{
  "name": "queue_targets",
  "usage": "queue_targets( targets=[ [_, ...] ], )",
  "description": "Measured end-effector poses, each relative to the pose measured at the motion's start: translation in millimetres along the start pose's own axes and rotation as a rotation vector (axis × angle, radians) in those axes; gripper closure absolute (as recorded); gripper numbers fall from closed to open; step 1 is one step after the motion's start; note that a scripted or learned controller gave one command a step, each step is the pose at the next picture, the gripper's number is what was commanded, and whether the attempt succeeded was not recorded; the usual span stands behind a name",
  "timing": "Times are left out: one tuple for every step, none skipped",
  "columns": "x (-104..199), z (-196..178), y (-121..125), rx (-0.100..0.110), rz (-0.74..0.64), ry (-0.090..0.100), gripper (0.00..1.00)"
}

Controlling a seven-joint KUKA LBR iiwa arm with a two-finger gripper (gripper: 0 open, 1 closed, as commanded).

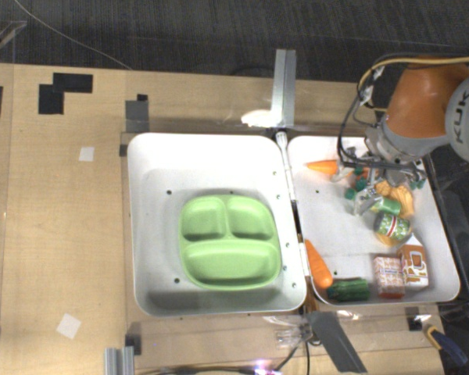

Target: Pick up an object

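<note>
The right bin (340,241) holds several small items. An orange carrot (322,166) lies near its far left corner, a second carrot (319,264) lies along its left wall, and a dark green cucumber (349,290) rests at the front. A green can (392,225) sits right of centre, with yellow and green pieces (392,201) clustered above it. Two printed cartons (401,272) lie at the front right. My gripper (369,187) reaches down into the far part of this bin, over the cluster of small pieces. Its fingertips are lost among the clutter.
The left bin (148,209) holds a light green divided plate (230,241). A metal post (284,92) stands behind the wall between the bins. The arm's orange band (422,100) hangs over the right bin's far right corner. Wooden bench lies to the left.
</note>
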State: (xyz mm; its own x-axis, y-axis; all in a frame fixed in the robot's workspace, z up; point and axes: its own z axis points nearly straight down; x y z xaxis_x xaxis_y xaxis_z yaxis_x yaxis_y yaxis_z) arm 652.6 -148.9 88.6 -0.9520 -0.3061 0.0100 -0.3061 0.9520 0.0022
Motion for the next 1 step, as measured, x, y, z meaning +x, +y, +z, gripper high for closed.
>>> queue_targets(
  targets=[
    [66.9,-0.7,3.6,0.007,0.012,-0.022,0.00]
  ],
)
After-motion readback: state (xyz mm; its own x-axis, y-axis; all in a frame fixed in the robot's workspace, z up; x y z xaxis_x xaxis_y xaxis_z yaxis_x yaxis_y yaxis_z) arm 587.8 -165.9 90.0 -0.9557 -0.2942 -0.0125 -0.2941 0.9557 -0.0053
